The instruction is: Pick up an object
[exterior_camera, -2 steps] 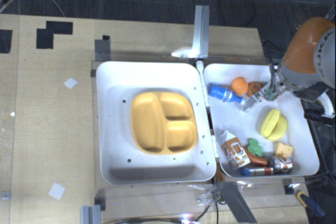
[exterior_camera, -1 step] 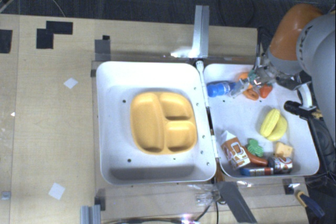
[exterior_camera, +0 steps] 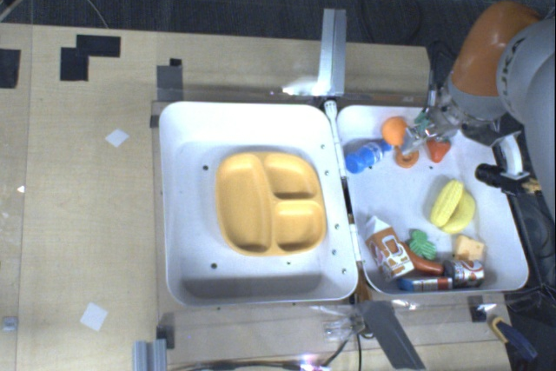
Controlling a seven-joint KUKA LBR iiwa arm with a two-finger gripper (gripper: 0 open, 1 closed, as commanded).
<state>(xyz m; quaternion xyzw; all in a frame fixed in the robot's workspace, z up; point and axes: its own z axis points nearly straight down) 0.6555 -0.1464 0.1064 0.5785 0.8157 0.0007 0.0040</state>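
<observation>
Left bin: holds a yellow divided tray lying flat at its middle, well apart from the arm.

Right bin: carries the loose items. A blue bottle lies at the far left corner; an orange ball sits just beside it. A yellow corn cob rests mid-bin. Small packets and cans cluster along the near wall.

Gripper: low over the far end, beside the orange ball and a red-orange piece, presumably positioned for a grasp there. How far it is open cannot be told; no item is visibly held.
</observation>
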